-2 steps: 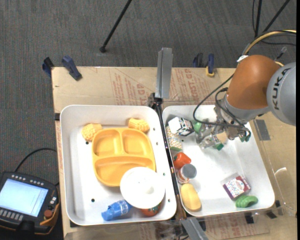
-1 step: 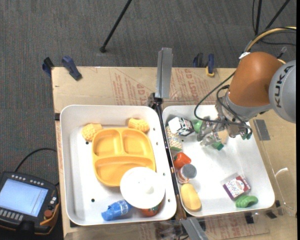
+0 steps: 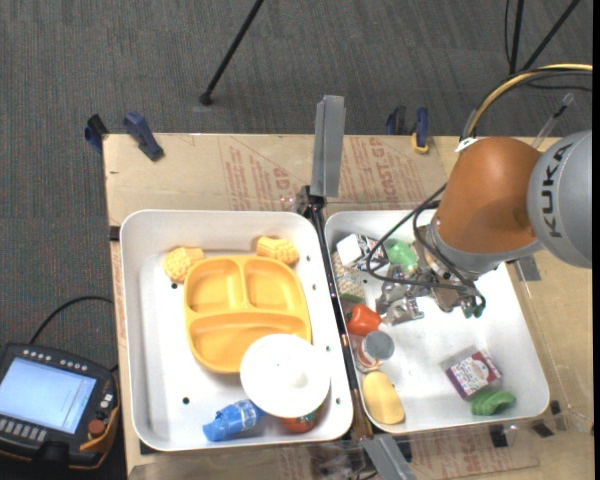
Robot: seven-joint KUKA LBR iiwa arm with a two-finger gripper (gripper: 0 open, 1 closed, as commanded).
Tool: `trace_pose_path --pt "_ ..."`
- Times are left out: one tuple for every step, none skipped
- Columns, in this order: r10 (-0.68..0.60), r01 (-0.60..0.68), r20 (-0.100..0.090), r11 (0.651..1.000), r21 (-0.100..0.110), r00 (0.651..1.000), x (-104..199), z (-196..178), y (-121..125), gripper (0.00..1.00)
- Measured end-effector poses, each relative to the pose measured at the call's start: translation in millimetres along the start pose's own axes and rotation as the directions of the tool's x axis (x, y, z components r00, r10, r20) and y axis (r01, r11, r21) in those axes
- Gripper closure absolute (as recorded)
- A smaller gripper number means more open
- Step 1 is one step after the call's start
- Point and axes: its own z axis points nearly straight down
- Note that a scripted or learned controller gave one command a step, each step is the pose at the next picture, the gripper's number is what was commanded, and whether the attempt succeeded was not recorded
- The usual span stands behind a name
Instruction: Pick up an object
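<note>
My gripper [image 3: 401,304] hangs low over the middle of the right bin [image 3: 525,343], under the orange wrist band [image 3: 490,198]. Just to its left lies a red toy [image 3: 363,319], and a grey round can [image 3: 379,346] sits a little nearer the front. A yellow lemon-shaped piece [image 3: 383,396] rests at the front left of this bin. A maroon packet [image 3: 472,372] and a green piece [image 3: 492,402] lie at the front right. Behind the gripper are a green item [image 3: 402,255] and a white box [image 3: 350,249], partly under cables.
The left bin [image 3: 140,368] holds a yellow divided tray [image 3: 242,303], a white round lid [image 3: 285,373], a blue item [image 3: 232,421], and two corn pieces [image 3: 183,263] [image 3: 277,250]. A ridge [image 3: 332,298] divides the bins. A teach pendant [image 3: 45,398] lies off the bench at left.
</note>
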Motion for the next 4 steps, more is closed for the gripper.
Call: trace_pose_path --pt "0.219 -0.219 0.001 0.976 -0.005 0.976 -69 -75 21 1.00" --pt "-0.110 0.110 -0.006 0.994 -0.009 0.994 -19 -5 -55 1.00" --pt "-0.106 0.106 0.008 0.994 -0.003 0.994 -52 -94 -17 1.00" --pt "-0.268 0.268 0.002 0.963 -0.007 0.964 -72 -120 17 1.00"
